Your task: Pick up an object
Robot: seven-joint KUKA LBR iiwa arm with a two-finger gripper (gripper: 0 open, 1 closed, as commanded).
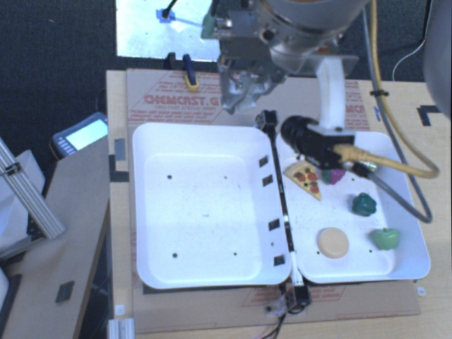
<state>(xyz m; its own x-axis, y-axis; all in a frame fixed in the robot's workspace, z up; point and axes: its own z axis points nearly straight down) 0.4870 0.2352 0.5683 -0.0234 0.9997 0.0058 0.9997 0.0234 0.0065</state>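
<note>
Claw (240, 94) blurred above left bin's (205, 203) far rim, opening impossible to tell, arm cut off.

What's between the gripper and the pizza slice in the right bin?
Nothing visible. The gripper sits above the bins' far edge, beyond the left bin's far right corner. The pizza slice lies exposed in the right bin; the black cable fitting sits just behind it, close.

- "CHEMCAST" stands in red capital letters on the brown protective sheet (169, 99) behind the left bin; a second word follows it, too blurred to read.
- Red lettering at the sheet's right end is cut off and unreadable.
</note>
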